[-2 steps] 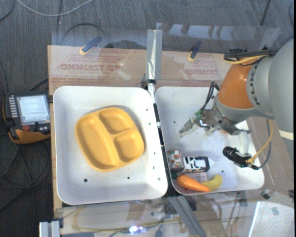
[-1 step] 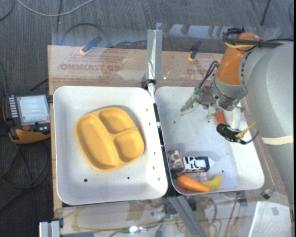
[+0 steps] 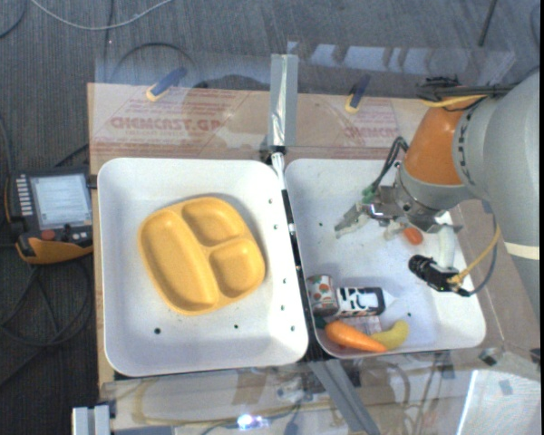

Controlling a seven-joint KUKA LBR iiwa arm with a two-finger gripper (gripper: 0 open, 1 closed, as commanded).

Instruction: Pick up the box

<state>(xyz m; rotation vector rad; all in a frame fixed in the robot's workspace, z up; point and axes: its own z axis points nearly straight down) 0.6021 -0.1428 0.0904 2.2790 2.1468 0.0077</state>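
A small black and white box point(image 3: 361, 299) lies flat near the front left corner of the right bin point(image 3: 471, 329). A smaller carton with a red and white print point(image 3: 322, 289) stands right beside it, against the bin's left wall. My gripper point(image 3: 349, 220) hovers over the middle of the right bin, pointing left, well behind the box and apart from it. Its fingers look open with nothing between them.
An orange carrot point(image 3: 352, 336) and a yellow banana point(image 3: 394, 333) lie just in front of the box. A small red item point(image 3: 413, 236) sits under the wrist. A yellow divided tray point(image 3: 202, 252) rests in the left bin point(image 3: 127, 333). A black cable plug point(image 3: 426, 268) hangs off the arm.
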